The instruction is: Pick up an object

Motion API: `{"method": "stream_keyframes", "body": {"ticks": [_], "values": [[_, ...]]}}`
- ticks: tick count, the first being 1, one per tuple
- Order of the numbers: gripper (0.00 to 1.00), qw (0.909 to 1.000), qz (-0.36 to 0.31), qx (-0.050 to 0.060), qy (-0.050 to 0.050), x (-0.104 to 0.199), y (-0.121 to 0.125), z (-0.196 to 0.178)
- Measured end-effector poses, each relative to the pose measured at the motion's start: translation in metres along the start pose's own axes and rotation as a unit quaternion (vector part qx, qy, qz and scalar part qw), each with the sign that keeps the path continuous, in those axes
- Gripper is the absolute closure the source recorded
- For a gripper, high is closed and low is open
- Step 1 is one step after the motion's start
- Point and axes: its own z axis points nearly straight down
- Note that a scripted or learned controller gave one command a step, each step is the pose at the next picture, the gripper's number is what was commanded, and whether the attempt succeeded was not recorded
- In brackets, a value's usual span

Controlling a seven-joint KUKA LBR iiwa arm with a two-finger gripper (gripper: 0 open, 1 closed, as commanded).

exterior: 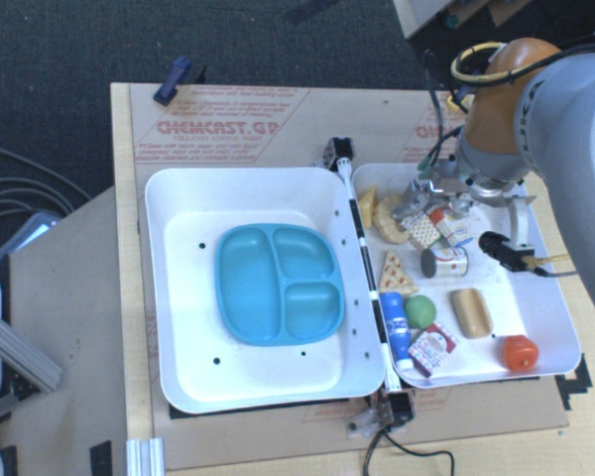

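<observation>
At far left, the left bin (169, 266) holds a blue divided plate (280, 284). In the right bin (560, 310) we find a blue-capped tube (394, 323), a green ball (420, 311), a bread-like roll (470, 311) and a tomato (518, 353). We judge the roll light, soft and non-slip; grasp it across its short width. The gripper (431, 198) sits among items at the bin's upper end; we cannot tell its jaw state.

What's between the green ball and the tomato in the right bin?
In the camera view, a tan bread roll lies between the green ball and the tomato, with bare bin floor on either side of it.
</observation>
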Motion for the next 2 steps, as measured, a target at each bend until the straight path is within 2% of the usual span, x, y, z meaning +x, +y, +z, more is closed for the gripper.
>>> {"method": "stream_keyframes", "body": {"ticks": [1,2], "values": [[1.00,0.9999,0.001,-0.011,0.001,0.002,0.005,-0.015],[1.00,0.9999,-0.002,-0.003,0.011,0.070,0.013,-0.094]]}}
